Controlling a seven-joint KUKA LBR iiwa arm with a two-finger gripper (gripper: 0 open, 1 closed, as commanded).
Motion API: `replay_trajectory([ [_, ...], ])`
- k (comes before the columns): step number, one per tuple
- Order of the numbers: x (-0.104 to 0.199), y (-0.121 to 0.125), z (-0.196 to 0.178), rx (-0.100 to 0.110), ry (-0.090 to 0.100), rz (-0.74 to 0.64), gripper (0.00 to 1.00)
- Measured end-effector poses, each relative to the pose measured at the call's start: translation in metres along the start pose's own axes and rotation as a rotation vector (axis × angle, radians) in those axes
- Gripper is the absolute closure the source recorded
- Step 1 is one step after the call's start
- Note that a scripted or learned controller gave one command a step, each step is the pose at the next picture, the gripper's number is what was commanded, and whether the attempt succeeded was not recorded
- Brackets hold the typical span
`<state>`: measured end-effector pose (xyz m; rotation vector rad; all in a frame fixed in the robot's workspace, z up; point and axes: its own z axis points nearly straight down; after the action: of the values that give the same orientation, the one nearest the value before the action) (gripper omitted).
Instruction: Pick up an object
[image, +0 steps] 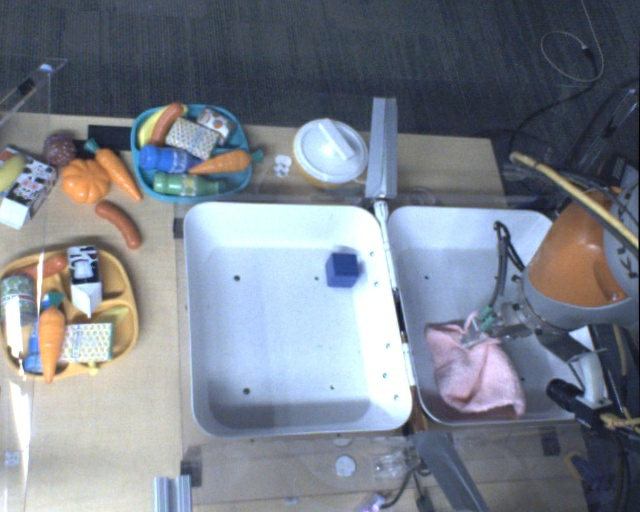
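A small blue cube (343, 268) lies in the left bin (230, 400), in its upper right part. A crumpled pink cloth (476, 374) lies in the right bin (440, 235), near the front wall. My gripper (491, 323) reaches in from the right and sits down at the cloth's upper edge, touching or nearly touching it. The arm's orange band (572, 268) hangs over the right side of that bin and hides part of its floor.
Left of the bins lie a blue bowl of toy food (190, 150), a yellow plate of toy food (68, 318), a toy pumpkin (84, 180), carrot and sausage. A white lidded cup (331, 150) stands behind the bins. Cables run at the far right.
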<state>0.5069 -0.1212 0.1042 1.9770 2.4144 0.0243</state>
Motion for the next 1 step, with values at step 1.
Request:
replay_trajectory([
  [1,0.0347,0.0463,-0.0796,0.022,0.006,-0.046,1.00],
])
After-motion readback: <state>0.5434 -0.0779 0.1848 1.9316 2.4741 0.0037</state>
